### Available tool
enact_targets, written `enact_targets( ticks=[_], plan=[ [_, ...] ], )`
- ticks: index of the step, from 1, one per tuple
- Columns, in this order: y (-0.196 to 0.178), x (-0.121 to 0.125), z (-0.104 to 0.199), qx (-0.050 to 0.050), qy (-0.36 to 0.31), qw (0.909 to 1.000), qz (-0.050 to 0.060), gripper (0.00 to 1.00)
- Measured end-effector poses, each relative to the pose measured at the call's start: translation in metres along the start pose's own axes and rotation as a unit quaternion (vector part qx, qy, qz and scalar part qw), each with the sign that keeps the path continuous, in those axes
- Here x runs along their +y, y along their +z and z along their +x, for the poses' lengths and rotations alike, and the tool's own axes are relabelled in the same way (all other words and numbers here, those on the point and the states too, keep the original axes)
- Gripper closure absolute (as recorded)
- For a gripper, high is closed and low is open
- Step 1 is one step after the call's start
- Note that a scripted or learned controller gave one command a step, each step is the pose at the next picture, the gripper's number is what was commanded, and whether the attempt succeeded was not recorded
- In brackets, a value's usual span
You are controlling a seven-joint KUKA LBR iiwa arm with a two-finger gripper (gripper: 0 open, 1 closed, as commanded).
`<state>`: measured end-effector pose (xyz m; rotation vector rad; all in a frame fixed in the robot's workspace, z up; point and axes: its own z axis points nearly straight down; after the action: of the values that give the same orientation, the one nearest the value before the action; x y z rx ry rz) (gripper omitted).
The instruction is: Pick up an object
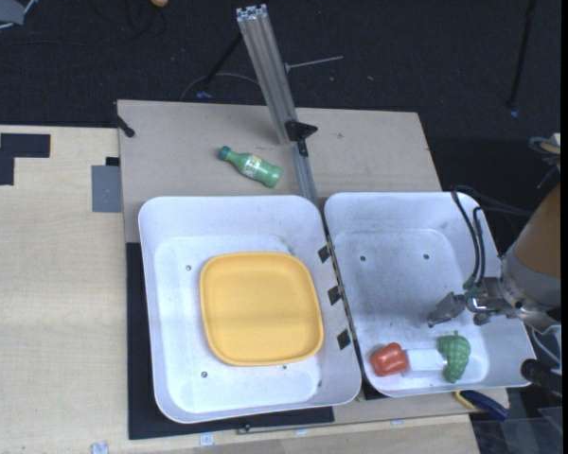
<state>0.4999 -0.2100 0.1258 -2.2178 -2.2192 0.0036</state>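
My gripper (447, 312) hangs low over the right bin (398, 218), near its right wall and just above the near edge where the two small things lie, and from this slanted view I cannot tell whether it is apart or together, so I claim no hold on anything. The likeliest target, as I judge it, is the green broccoli-like toy (454, 356) just below my gripper, close to the bin's near right corner; the red pepper-like toy (389, 358) sits a little to its left along the same near edge, apart from it. The risks I see come from that corner: both toys lie where the bin floor curves up into the wall, so a descent that is slightly off could catch the rim or the slope instead of the toy, or nudge the green toy against the wall so it rolls aside. Its lumpy, rounded shape could also slip out as I close. The dark cables (474, 244) draped over the bin's right wall near my wrist could snag. The left bin (161, 253) holds a yellow square plate (261, 307), lying flat at its middle. A small green bottle (251, 165) lies on its side on the desk (379, 149), beyond the bins' far edge
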Motion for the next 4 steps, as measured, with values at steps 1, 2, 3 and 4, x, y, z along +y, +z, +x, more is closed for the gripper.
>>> enact_targets(
  ticks=[1, 2, 3, 4],
  plan=[
    [0.035, 0.0, 0.001, -0.001, 0.0, 1.0, -0.002, 0.0],
    [0.024, 0.001, -0.001, -0.001, 0.001, 1.0, -0.003, 1.0],
    [-0.037, -0.004, -0.004, -0.002, 0.001, 1.0, -0.005, 1.0],
    [-0.096, -0.009, 0.001, -0.001, 0.0, 1.0, -0.004, 1.0]
  ],
)
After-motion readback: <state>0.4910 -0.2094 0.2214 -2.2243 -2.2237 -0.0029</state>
